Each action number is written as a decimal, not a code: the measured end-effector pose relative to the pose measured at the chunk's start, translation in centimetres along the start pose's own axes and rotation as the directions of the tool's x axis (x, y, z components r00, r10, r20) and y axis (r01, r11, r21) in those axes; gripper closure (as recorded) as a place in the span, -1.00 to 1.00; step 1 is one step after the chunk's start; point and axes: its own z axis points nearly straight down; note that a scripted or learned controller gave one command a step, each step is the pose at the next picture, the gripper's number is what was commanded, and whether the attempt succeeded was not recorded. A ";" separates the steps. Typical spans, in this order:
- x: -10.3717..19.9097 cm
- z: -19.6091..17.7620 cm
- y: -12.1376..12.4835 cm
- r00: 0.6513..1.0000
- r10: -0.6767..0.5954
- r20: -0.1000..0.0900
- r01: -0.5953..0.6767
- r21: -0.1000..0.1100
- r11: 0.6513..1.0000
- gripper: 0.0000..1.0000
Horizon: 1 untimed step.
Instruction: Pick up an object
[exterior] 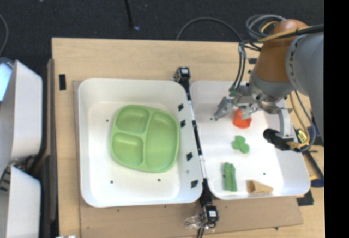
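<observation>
Camera view is showing my pincer hanging spread open right over the small orange-red piece, just above the green blob, and I am judging it light, stiff, possibly slick, best pinched across its narrow sides.

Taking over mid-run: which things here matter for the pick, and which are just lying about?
In play: gripper above the orange object; right bin.

Lying about: green lump, green block, tan wedge, green divided plate in the left bin.
</observation>
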 end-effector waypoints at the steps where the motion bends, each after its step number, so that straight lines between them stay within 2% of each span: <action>1: -0.1 4.7 0.0 1.000 0.005 0.000 -0.005 -0.001 1.000 -1.00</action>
